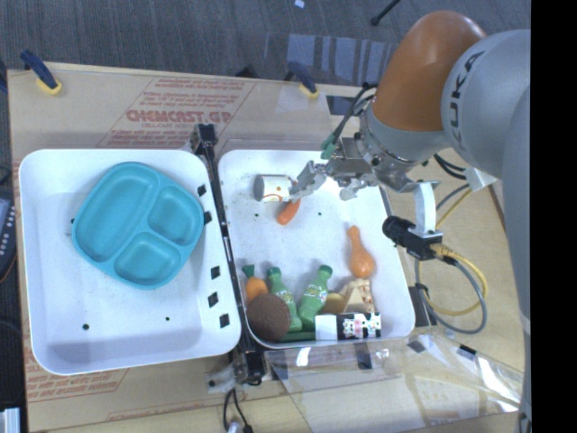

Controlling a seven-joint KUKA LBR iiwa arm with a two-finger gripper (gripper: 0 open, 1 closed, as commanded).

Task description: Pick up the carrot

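Near edge of the right-hand white bin [397, 282]: clustered toy foods. Farther in, the small orange carrot [288, 211] lies on the bin floor. Two-finger gripper [305, 180] hovers just above it; jaw state cannot be determined.

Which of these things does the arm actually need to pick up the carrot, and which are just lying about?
Needed: carrot in the right bin; gripper just above it.

Lying about: blue tray in the left bin, grey can, green bottles, orange gourd, brown ball.

Claw [302, 185] just above carrot [288, 211]
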